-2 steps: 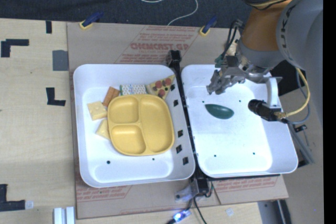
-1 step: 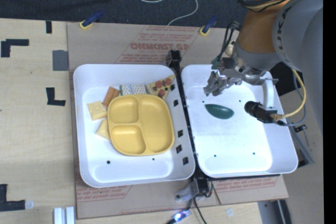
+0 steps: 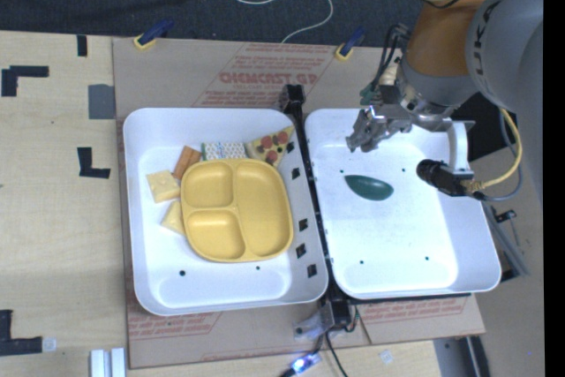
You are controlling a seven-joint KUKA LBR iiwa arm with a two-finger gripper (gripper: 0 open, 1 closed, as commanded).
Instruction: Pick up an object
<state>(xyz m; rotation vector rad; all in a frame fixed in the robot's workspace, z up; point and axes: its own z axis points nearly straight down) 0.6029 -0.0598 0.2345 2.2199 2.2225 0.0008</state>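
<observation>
Claw (image 3: 364,137) is hovering over the back half of the right bin (image 3: 459,274), and honestly I can't tell how it's set from this angle, it's just a dark grey blob under the wrist. Nothing visibly in it.

Closest thing to grab is the small dark green object (image 3: 369,187), lying flat on the bin floor just in front of the claw, all by itself. So I'd call this the approach step, grab not done yet. Next move probably means sliding a little toward the front and dropping straight down over it.

Room looks fine: bare white floor all around it and the walls are well off. The left bin (image 3: 141,216) is way busier, with a yellow divided plate (image 3: 237,209) and little pieces crowded along its back edge.
</observation>
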